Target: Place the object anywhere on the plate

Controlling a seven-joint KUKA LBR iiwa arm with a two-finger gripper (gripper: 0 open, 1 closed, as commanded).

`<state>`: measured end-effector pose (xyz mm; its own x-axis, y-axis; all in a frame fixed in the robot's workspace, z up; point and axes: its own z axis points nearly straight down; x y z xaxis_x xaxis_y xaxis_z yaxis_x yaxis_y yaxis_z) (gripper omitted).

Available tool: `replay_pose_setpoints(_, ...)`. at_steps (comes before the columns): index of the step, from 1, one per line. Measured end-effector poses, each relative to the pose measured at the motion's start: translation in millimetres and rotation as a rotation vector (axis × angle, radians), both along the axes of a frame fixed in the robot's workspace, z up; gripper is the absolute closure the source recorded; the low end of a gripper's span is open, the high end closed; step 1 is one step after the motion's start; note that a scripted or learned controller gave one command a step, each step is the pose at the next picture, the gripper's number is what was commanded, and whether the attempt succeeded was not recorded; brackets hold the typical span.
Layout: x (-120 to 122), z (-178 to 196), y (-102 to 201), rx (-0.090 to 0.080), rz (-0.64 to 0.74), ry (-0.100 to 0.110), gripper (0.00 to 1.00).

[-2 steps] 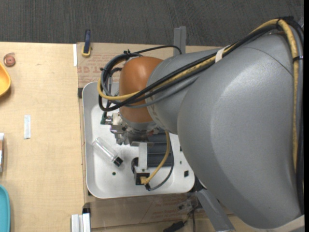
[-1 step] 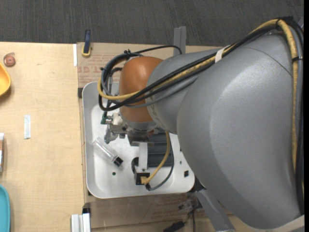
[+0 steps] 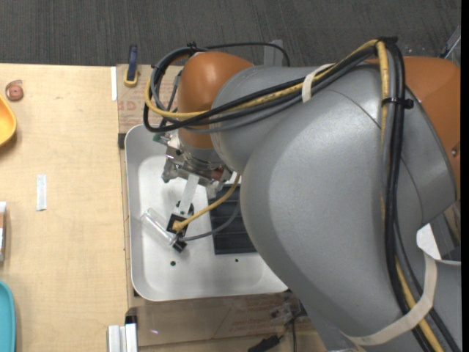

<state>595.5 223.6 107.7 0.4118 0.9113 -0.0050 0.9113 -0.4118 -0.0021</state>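
arm (image 3: 330,196) reaches in from the right and covers most of the view. gripper (image 3: 189,176) sits low over 1 white bin (image 3: 198,273), near its far-left part. open or closed: cannot tell from here.

likely task item: a clear oblong piece (image 3: 155,223), see-through and glossy, lying slantwise on the bin floor just left of and below the gripper. not held.

a dark ribbed slab (image 3: 233,233) lies flat, half under the arm. a yellow dish (image 3: 4,127) is at the counter's (image 3: 66,196) left edge.
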Motion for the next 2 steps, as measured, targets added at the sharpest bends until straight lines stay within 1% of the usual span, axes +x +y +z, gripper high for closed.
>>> replay_pose_setpoints(1,63.3,102.7,4.5,0.001,-0.232,-0.002,0.00)
replay_pose_setpoints(2,53.2,-16.3,2.6,0.001,-0.570,-0.003,0.00)
